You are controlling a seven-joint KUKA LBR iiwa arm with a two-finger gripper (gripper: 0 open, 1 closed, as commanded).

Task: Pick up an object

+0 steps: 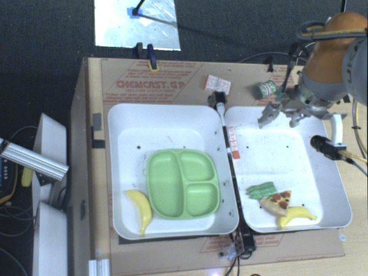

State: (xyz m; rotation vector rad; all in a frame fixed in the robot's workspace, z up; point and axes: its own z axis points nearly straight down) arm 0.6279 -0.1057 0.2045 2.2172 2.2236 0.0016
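Over the far end of the right-hand bin [336, 197], in the camera view, the gripper [283, 115] hangs from the grey arm [336, 50], whose orange band sits at the upper right of the picture. Its two grey fingers [268, 115] point down and to the left, spread apart, with nothing between them. They hover just above the bin's far rim, well apart from the objects in the bin.

Those objects lie together at the near end of the right-hand bin: a green toy vegetable [261, 190], a toy pizza slice [276, 202] touching it on the near side, and a yellow banana [298, 215] lying against the pizza slice close to the near rim.

A black divider runs between the two bins. Within the left-hand bin [123, 131] rests a green sectioned plate [183, 183] with three compartments, flat on the floor towards the near side. A second yellow banana [141, 210] lies just beside the plate's near left edge, curving along it.

Beyond the bins, on the brown cardboard sheet [167, 82], a small green-and-white can [267, 88] lies on its side near the gripper, and a small white printed tag [217, 84] sits to its left.
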